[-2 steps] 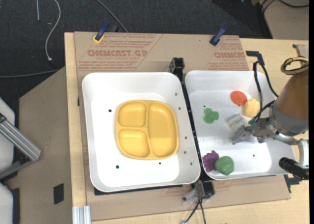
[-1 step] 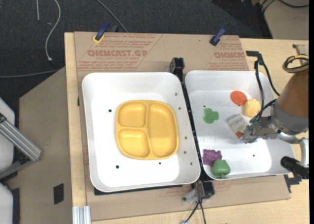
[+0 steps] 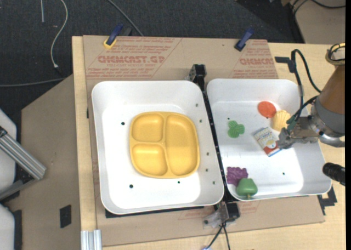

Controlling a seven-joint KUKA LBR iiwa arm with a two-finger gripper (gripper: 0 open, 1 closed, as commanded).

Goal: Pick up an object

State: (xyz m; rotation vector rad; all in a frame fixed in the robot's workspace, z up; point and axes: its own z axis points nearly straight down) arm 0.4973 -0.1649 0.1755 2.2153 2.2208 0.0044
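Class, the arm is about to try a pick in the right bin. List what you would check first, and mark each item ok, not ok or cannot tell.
1. Gripper is over the right bin: ok.
2. A target lies beside it, the small packet: ok.
3. Packet between the fingers: cannot tell.
4. Packet has room around it: not ok, the yellow toy and orange toy lie close.
5. Green pepper and purple grapes are away from the gripper: ok.
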